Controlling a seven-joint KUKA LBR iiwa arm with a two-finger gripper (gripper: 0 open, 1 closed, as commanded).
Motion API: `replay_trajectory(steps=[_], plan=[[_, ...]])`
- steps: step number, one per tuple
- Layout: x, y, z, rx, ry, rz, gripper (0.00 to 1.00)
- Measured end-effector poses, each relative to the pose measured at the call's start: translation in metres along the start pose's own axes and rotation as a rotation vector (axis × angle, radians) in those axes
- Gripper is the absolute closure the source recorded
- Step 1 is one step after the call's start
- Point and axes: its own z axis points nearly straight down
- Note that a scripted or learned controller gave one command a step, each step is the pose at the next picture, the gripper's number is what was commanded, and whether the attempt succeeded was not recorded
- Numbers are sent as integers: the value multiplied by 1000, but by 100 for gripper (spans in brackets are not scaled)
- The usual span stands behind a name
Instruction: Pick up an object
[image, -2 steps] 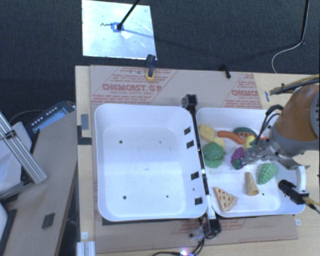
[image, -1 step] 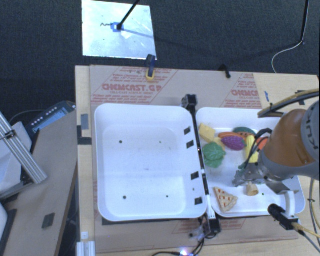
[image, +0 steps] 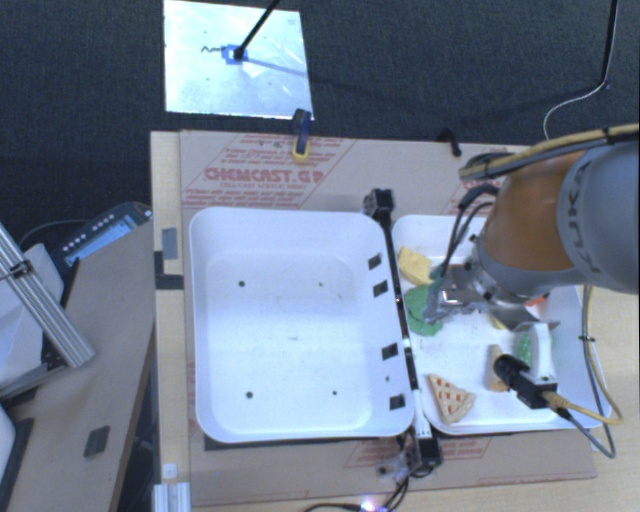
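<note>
1. The grey arm with an orange band (image: 545, 215) reaches in from the right over the right shallow white bin (image: 470, 415); the left white bin (image: 290, 320) lies beside it on the counter (image: 270, 170).
2. The tool (image: 440, 300) sits low at that bin's left side; I cannot tell how wide it is.
3. Just beneath it lies a flat green piece (image: 428, 322), with a yellow chunk (image: 414, 265) further back and a triangular waffle-patterned wedge (image: 450, 398) nearer.
4. Best to descend squarely on the green piece, clear of the bin wall, before closing.
</note>
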Motion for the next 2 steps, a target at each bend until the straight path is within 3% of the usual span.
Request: replay_trajectory(steps=[1, 2], plan=[[72, 71, 6, 5, -1, 2, 100], [9, 14, -8, 14, -5, 20, 100]])
